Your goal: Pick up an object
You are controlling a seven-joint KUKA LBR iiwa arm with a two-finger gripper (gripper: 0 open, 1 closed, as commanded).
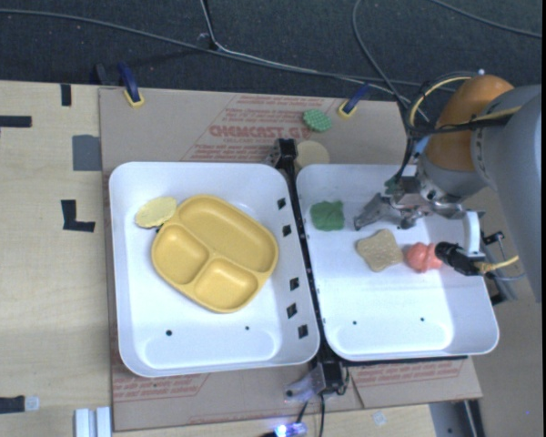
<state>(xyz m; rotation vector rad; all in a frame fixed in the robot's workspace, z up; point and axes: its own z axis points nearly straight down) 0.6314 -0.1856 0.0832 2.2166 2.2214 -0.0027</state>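
- Gripper [375,215] hangs spread wide, holding nothing, in the right bin [391,335]
- Tan bread piece [379,249] lies just near of it
- Closing off-centre could shove the piece aside, toward the pink toy [421,257]

Grey, bulky arm [519,167] with a rounded orange band [469,121] above the wrist. Yellow and blue cables [421,107] looped beside the band. Metallic grey gripper [375,215] with dark fingers, black fittings at the wrist.

Red printed lettering on the cardboard sheet [241,130] behind the bins, upside down, too blurred to read.
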